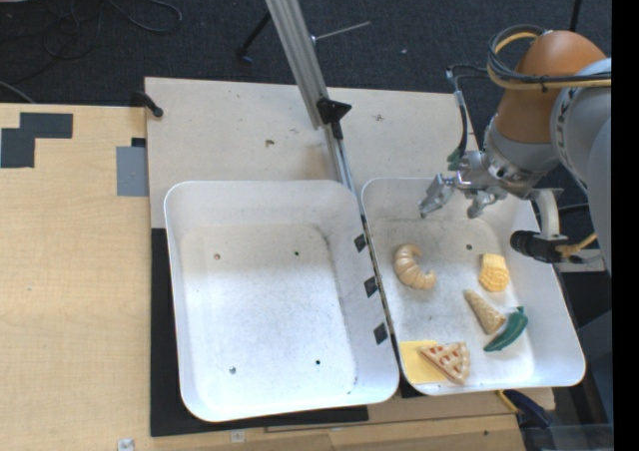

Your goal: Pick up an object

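An aluminium extrusion post (298, 45) rises at a slant behind the bins. Cables (110, 0) lie on the dark floor (419, 0). A light wooden table (70, 279) adjoins the left.

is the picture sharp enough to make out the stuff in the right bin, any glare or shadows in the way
In the camera view the light is even and soft, with no strong glare on the right bin; the croissant, corn piece, cone, green pepper and waffle slice read clearly with faint shadows; the gripper looks slightly soft; the floor behind is dark.
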Robot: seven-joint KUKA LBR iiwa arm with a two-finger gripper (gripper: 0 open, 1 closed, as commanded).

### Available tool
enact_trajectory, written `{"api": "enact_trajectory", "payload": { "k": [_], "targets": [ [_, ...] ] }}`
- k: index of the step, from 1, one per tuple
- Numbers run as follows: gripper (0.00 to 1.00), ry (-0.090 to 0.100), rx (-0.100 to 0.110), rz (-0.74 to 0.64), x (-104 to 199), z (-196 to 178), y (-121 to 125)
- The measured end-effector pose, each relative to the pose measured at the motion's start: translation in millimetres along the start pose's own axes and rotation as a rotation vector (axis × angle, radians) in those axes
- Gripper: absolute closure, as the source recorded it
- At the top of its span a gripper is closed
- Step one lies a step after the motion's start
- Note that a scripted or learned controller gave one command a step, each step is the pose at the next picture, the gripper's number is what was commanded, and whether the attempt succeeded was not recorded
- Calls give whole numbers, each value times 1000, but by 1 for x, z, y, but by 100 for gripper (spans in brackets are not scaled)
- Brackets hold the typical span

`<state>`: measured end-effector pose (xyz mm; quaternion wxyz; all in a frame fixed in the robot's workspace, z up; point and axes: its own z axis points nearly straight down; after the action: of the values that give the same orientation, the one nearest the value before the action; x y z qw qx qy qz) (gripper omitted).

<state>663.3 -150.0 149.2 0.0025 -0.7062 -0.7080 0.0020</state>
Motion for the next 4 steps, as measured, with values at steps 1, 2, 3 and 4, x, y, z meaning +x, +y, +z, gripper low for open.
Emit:
{"api": "enact_trajectory", "payload": {
  "k": [1,2,3,4],
  "targets": [
    [0,1,2,-1,2,54,-1],
    [100,0,-3,-1,2,40,0],
    [100,-2,-11,3,0,-23,-2],
    [100,-2,-10,0,1,-67,1]
  ]
}}
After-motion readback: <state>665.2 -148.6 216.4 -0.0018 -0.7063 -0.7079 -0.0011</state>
